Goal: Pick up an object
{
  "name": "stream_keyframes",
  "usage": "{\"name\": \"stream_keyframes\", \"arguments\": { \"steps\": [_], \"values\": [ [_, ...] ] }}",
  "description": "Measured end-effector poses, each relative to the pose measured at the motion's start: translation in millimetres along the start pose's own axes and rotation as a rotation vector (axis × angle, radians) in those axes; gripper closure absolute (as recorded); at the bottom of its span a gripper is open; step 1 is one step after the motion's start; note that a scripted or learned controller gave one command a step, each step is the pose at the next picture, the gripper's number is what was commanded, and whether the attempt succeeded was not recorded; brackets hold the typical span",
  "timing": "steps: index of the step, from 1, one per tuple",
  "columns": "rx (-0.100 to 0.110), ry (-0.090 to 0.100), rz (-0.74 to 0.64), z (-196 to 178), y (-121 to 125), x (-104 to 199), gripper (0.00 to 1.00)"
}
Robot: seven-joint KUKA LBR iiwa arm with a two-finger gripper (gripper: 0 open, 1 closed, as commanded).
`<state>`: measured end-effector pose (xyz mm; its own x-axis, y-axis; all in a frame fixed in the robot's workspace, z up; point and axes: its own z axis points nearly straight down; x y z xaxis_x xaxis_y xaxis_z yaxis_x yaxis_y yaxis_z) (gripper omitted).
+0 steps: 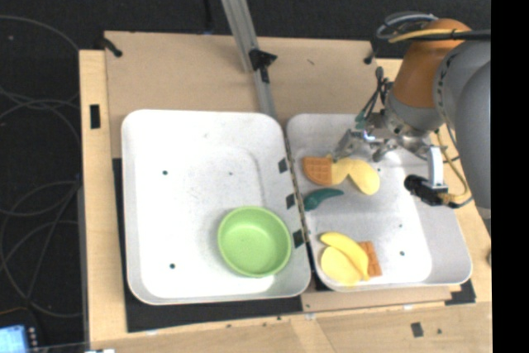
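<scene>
In the right bin (413, 248) a pale yellow lump (365, 177) lies against an orange ridged piece (317, 170). A teal green item (322, 197) rests just below them. Near the bin's front lie yellow banana-like pieces (341, 257) with an orange-brown strip (373, 259) beside them. My gripper (364, 148) hangs low over the bin's back part, just above the pale yellow lump. It is open, with nothing between its fingers (343, 150).
A green bowl (254, 240) sits at the front right of the left bin (182, 161). A slanted metal pole (240, 21) rises behind the bins. A black cable piece (426, 188) hangs from the wrist over the right bin.
</scene>
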<state>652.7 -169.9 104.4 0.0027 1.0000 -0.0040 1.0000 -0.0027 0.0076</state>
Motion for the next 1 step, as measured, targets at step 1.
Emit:
{"name": "stream_keyframes", "arguments": {
  "steps": [1],
  "values": [
    [-0.004,-0.001,-0.001,-11.9,1.1,-0.7,1.0]
  ]
}}
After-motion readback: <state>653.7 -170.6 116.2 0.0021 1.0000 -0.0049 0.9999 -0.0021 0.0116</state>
